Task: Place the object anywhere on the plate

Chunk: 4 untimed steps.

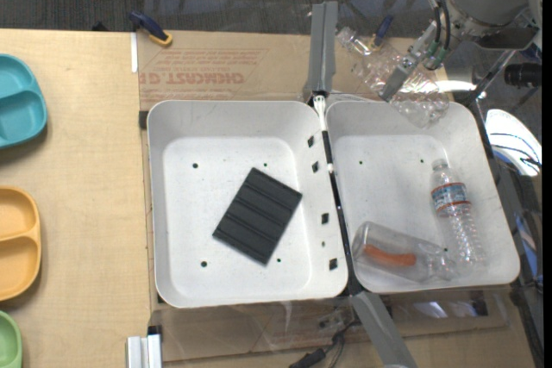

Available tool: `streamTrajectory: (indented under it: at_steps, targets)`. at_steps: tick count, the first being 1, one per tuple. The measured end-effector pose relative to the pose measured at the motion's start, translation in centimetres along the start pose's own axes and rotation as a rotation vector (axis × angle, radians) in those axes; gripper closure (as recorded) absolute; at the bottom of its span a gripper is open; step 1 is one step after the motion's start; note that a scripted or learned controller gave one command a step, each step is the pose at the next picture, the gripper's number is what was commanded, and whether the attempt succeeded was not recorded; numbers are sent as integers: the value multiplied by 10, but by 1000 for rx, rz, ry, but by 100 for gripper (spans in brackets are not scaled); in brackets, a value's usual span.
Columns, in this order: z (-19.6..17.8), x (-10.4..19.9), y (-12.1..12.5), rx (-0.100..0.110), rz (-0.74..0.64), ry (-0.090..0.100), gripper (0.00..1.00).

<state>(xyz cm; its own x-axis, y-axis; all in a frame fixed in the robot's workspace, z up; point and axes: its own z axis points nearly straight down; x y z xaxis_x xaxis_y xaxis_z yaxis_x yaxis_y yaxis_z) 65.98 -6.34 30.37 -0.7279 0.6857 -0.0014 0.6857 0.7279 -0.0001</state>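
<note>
Bench with bins [164, 185], black plate [257, 215], water bottle [454, 211].

White bins [164, 185]; a black ribbed plate [257, 215]; a clear bottle [454, 211] with blue-red label; teal tray [17, 99], orange tray [15, 241].

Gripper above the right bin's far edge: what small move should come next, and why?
Probably swing the gripper toward the near side and lower it over the water bottle lying in the right bin. It hangs over crumpled clear plastic at the far rim, apart from the bottle, and the black plate in the left bin bears nothing.
</note>
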Motion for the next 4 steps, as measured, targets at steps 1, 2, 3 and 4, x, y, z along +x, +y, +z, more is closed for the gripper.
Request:
streamTrajectory:
  at_steps: [1,2,3,4]
  targets:
    - [-9,-35,-64,0,-229,1,100]
    - [-5,-47,-113,-1,-625,2,100]
    - [-39,-65,-155,-3,-843,-3,100]
    - [-107,-97,-127,-3,-885,-3,100]
